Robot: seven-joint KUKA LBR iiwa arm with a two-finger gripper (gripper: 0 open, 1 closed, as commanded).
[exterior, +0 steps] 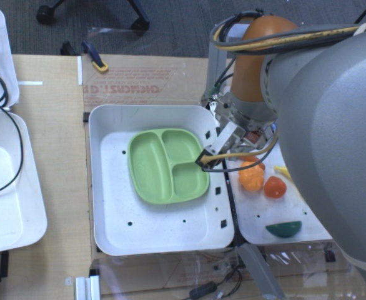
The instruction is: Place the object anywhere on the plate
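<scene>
A light green divided plate (167, 164) lies in the middle of the left bin (108, 224). My gripper (244, 144) hangs under the orange-banded wrist, over the dividing wall between the two bins, just right of the plate's right edge. Directly below it in the right bin (258, 227) sit an orange fruit (252, 177) and a red tomato-like object (274, 187). A dark green object (283, 229) lies near that bin's front. The wrist hides most of the gripper from above.
A small yellow piece (281, 172) peeks out beside the arm in the right bin. The big grey arm covers the right bin's far side. Another white tray (8, 217) with black cables stands at the far left.
</scene>
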